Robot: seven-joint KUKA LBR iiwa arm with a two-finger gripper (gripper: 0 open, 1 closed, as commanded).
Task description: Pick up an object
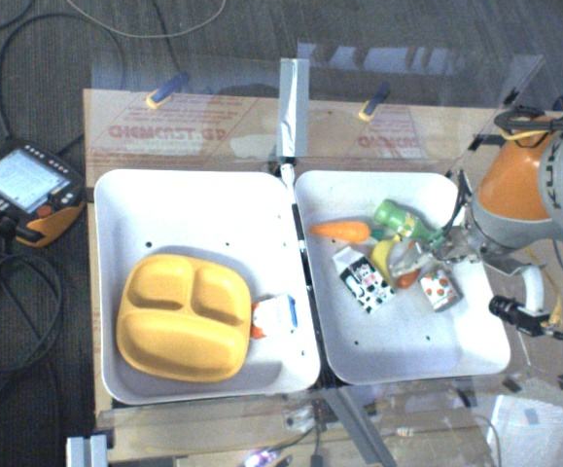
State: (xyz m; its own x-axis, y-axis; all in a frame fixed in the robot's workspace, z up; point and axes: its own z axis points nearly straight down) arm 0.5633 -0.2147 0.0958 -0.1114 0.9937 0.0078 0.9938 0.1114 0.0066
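1. My arm (524,188) comes in from the right, its orange band above the wrist sitting over the right rim of the right bin (475,343).
2. My gripper (419,259) is down inside that bin, in the middle of a cluster of small objects.
3. I cannot tell whether it is apart, together, or clamped on anything; the clutter around the tip hides that.
4. An orange carrot (340,230) lies on its side in the upper left part of the right bin, apart from my gripper.
5. A green toy (396,217) sits just right of the carrot's tip, close above my gripper.
6. A yellow piece (384,258) lies just beside my gripper on its left.
7. A white card with black and red marks (365,278) lies below the carrot, near the yellow piece.
8. A small box with red spots (439,288) lies just below and right of my gripper.
9. The left bin (145,188) holds a big yellow divided tray (184,317), lying upside-up toward the lower left.
10. A small white packet with blue and orange edges (274,316) touches the tray's right side.
11. Both bins sit side by side on the worktop (213,129).
12. A handheld control pendant (23,191) lies on the floor, well left of the bins.
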